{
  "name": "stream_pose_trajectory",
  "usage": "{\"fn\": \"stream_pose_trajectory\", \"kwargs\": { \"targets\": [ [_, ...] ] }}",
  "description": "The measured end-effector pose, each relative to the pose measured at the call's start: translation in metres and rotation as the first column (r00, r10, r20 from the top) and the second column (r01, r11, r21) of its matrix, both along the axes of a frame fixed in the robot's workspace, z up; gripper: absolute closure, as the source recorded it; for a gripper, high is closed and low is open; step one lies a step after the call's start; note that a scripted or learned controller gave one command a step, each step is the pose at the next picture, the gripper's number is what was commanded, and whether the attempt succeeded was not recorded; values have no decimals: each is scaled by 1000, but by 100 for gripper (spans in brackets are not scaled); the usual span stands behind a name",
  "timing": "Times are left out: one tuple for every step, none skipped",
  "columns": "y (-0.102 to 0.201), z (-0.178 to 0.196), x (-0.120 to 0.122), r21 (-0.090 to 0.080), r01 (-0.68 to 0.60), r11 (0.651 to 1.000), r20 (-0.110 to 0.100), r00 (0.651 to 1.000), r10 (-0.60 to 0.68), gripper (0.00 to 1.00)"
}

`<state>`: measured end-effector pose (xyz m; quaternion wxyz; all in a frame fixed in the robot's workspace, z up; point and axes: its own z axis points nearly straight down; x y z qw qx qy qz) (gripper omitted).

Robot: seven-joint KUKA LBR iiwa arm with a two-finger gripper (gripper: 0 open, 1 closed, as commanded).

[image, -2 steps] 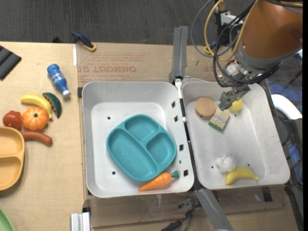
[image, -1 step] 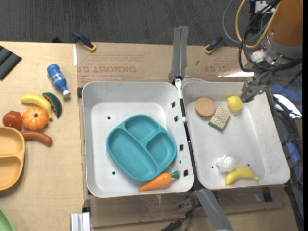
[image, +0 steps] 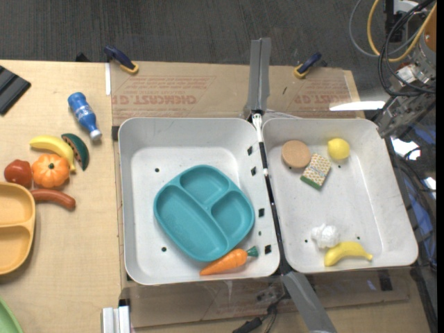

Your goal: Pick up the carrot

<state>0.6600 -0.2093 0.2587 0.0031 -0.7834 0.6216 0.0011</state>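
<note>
Carrot, orange toy with a green stub top [image: 227,262]: lay on its side at the near edge of the left shallow white bin [image: 139,186], leaf end to the right, touching or just beside the near rim of the teal three-compartment plastic plate [image: 203,212].

Right shallow white bin [image: 388,207]: held a round tan disc [image: 296,154] and a yellow lemon-like ball [image: 338,148] at the far side, a small green-and-cream patterned box [image: 316,171] just near of the disc, and a white crumpled lump [image: 324,235] beside a yellow banana [image: 347,253] at the near side.

Table [image: 48,89], left part: blue bottle [image: 84,115], second banana [image: 53,146], small orange pumpkin [image: 50,171], red tomato-like piece [image: 16,173], brown sausage [image: 54,198] and an orange two-part tray [image: 12,234].

Arm: cables and grey hardware [image: 406,96] stood at the far right, outside the right bin and well apart from the carrot. End effector could not be made out there; whether it was wide or narrow could not be told.

Progress, as judged: nothing done. Carrot rested untouched in the bin. Reach across to the left bin, descent, grasp and lift all remained. Plate rim and bin wall close on either side may crowd the grasp.
</note>
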Motion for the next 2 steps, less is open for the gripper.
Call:
{"fn": "stream_pose_trajectory", "kwargs": {
  "targets": [
    [88,-64,-1,1,-311,951,-3,951,311,100],
    [14,-42,0,-3,-572,820,2,820,572,100]
  ]
}}
